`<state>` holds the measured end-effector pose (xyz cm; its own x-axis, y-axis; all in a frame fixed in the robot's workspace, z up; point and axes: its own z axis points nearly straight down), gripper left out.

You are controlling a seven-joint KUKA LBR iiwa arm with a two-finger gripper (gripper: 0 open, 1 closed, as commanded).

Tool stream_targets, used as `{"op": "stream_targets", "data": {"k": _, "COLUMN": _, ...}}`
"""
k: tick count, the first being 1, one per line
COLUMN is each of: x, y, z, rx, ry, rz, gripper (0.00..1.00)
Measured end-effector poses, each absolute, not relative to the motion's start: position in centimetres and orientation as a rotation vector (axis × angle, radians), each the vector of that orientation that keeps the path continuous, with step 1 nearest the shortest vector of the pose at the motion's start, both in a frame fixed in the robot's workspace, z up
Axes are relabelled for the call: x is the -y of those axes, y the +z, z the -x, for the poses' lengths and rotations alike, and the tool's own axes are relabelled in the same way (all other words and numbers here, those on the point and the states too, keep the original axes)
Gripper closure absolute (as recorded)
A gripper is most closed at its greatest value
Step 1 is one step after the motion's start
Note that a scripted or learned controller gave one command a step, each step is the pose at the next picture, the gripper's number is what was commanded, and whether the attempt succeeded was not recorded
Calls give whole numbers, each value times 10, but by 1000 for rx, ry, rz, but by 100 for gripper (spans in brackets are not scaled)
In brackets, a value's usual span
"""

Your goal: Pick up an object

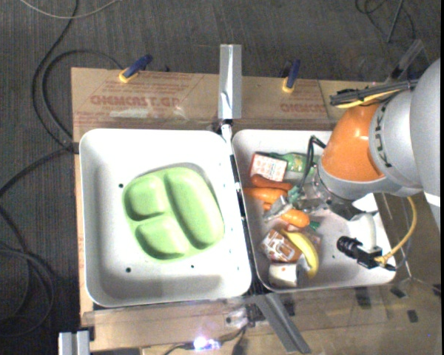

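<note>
The right bin (388, 276) holds a heap of small items. A red and white box (268, 167) lies at the back beside a green item (297, 161). An orange carrot (264, 195) rests by the left wall, and a second orange piece (297, 218) lies just below the gripper. A yellow banana (309, 251), a brown snack packet (279, 246) and a white block (283, 274) sit at the front. My gripper (308, 198) hangs low over the middle of the heap, mostly covered by the orange wrist band. Nothing can be seen held in it.
The left bin (96, 198) carries a green divided plate (174, 211). A metal strip (229, 87) stands at the back between the two bins. The arm covers the right bin's back right corner. Bare floor shows along the right bin's front right.
</note>
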<state>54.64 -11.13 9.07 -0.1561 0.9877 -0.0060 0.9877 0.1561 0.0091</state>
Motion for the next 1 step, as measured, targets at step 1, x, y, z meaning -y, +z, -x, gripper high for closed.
{"op": "stream_targets", "data": {"k": 1, "x": 112, "y": 101, "z": -549, "rx": -2375, "ry": 10, "rz": -2030, "gripper": 100}}
